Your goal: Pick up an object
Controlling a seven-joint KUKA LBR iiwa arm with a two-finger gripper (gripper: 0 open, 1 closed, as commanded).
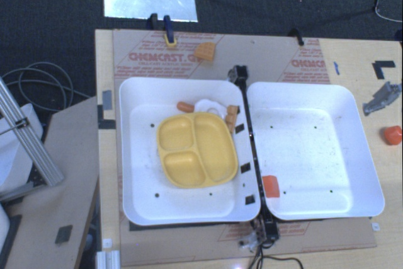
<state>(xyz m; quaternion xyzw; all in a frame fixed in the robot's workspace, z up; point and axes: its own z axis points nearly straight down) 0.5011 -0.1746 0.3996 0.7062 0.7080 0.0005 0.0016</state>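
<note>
Red block lettering "CHEMCAST" reads on the brown paper-faced sheet (189, 55) lying under the two shallow white bins, at its far left corner beyond the left white bin (135, 135). A smaller red line sits beneath that word; too small to read. The same red "CHEMCAST" mark repeats at the sheet's far right corner (307, 63), beyond the right white bin (359, 135), set at a slant, again with an unreadable smaller line below. More red print runs along the sheet's near edge (230, 233), partly covered by the bins; not legible. No numbers can be read.
</note>
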